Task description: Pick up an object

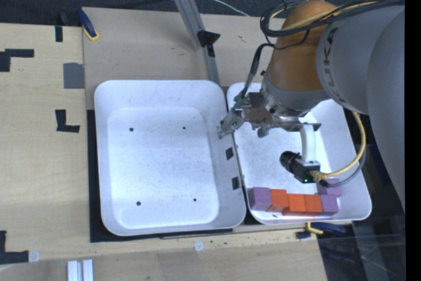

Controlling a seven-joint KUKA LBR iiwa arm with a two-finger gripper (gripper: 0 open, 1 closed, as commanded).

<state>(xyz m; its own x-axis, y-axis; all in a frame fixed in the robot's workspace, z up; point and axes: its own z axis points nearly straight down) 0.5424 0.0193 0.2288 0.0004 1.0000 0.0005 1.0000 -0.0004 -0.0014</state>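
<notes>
Tool [245, 116] hangs over right bin [268, 166], apart from purple and orange blocks [297, 203].

Even, bright overhead light; soft shadows; left bin [161, 154] slightly washed out; picture soft, grainy.

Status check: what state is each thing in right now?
Left bin: upright, no blocks in it.
Right bin: upright, holds the blocks at its near wall.
Blocks: purple and orange, lying in a row, untouched.
Gripper: over the right bin's left rim, apart from the blocks.
</notes>
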